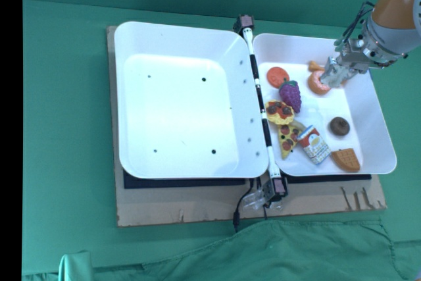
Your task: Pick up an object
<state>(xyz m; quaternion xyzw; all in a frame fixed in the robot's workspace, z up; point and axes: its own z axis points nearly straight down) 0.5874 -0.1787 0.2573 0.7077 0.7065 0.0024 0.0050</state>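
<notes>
Gripper (334,74) is down in the right bin (375,122) from where I'm watching, sitting right over an orange shrimp-looking toy (318,83) near the bin's far side. Can't tell from this angle how the tool is set, so I won't call it a grab. Rest of the pile is in that same bin: a red tomato slice (277,76), purple grapes (290,95), a small round pizza (279,112), a pizza slice (287,139), a little carton (314,145), a brown donut (339,126) and a waffle wedge (346,159). Left bin (177,102) sits beside it on the green bench (66,141).
</notes>
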